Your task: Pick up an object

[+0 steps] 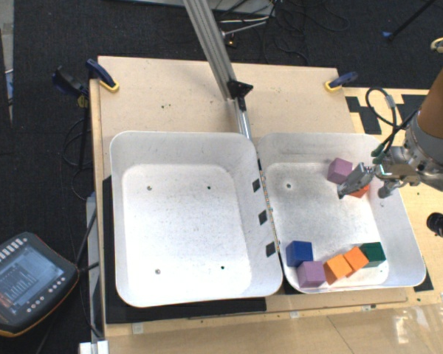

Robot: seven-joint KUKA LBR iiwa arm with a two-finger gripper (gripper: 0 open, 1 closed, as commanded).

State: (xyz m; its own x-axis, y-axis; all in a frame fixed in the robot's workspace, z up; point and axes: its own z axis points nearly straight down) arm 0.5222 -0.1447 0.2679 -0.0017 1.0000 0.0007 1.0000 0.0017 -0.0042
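Gripper (368, 181) position: over the right part of the right bin (280, 153), reached in from the right edge of the scene. Two dark fingers point leftward and downward, one ending near the left tip at the red block, the other ending lower right of it, with a visible gap between them, so the fingers stand spread apart. No object sits between the fingers. The left fingertip (348, 190) overlaps or touches the small red block (359, 191); whether contact is actual cannot be told from this angle. The red block lies on the bin floor just beneath that finger, and a lilac block (340, 170) lies just beside it on the far-left side, touching or nearly touching it.

Arm (437, 124): grey wrist housing with an orange band above, with a black cable looping over the far side of the wrist.

Remaining objects in the right bin are grouped along the near wall, well apart from the gripper: a blue block (299, 253) at the left, a purple block (311, 273) just near-right of it, an orange block (340, 265) touching the purple one, and a green block (372, 254) at the right end of the row.

Left bin (133, 150) sits beside the right bin, their rims meeting at the centre. Both bins rest on a tan bench board (170, 87). A handheld control pendant (22, 282) lies on the floor at the near left.
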